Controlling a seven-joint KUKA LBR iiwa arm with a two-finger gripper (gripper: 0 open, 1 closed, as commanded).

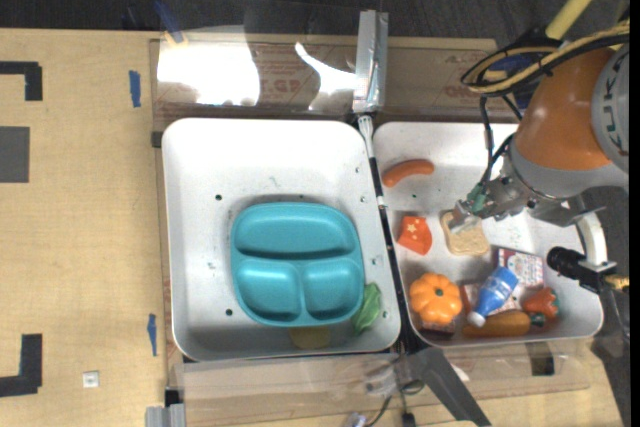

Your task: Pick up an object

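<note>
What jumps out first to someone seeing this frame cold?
Probably the teal divided tray in the middle of the left bin, the biggest block of colour. Next, the arm's orange band at the right, with the gripper low over a pale bread-like piece in the right bin. Then the bright clutter there: an orange pumpkin near the front and a sausage toward the back.
</note>
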